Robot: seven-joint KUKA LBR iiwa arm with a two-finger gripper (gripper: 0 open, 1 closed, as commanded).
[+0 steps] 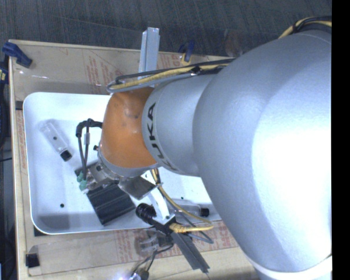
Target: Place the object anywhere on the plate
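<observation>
Looks down at a slant on a wooden table (64,63) carrying a shallow white bin (41,214) along its left side. Shows the task's object, a small clear vial (53,134) with a dark cap, lying on its side on the bin floor near the far left corner, cap end towards the bin's middle, apart from everything else. Shows the grey arm (251,127) reaching in from the right edge and covering most of the table, its orange band (125,133) over the bin's right half. Places a black block (109,204) of the wrist assembly just below the band, low over the bin near its near rim, well apart from the vial. Cannot tell whether anything is grasped or how wide the grasp stands. Includes yellow cables (163,74) along the arm and a blue clamp (14,52) at the table's far left corner.
</observation>
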